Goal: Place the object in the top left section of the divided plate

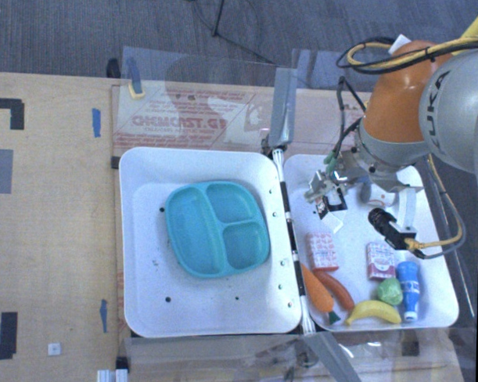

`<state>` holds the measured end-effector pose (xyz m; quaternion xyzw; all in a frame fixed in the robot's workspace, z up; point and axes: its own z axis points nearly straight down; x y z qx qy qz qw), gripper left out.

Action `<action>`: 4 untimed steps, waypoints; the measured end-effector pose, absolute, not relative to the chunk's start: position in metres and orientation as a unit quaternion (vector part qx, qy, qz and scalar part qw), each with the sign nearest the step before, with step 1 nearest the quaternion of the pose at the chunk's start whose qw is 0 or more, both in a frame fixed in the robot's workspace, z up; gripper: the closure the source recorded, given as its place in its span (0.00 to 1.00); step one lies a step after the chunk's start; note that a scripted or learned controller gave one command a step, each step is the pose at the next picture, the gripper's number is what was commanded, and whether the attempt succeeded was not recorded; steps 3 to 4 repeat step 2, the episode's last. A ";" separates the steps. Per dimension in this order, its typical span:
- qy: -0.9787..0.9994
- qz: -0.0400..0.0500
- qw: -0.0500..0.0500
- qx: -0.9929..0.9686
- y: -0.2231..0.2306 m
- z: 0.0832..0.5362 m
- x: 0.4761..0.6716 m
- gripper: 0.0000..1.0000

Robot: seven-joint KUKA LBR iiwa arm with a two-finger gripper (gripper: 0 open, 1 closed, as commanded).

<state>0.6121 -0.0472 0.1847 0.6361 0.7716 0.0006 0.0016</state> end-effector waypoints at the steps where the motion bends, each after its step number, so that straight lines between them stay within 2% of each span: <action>1: 0.828 0.001 0.002 0.560 0.033 0.228 0.635 1.00; 2: 0.828 0.001 0.002 0.560 0.033 0.228 0.635 0.00; 4: 0.828 0.001 0.002 0.560 0.033 0.228 0.635 0.00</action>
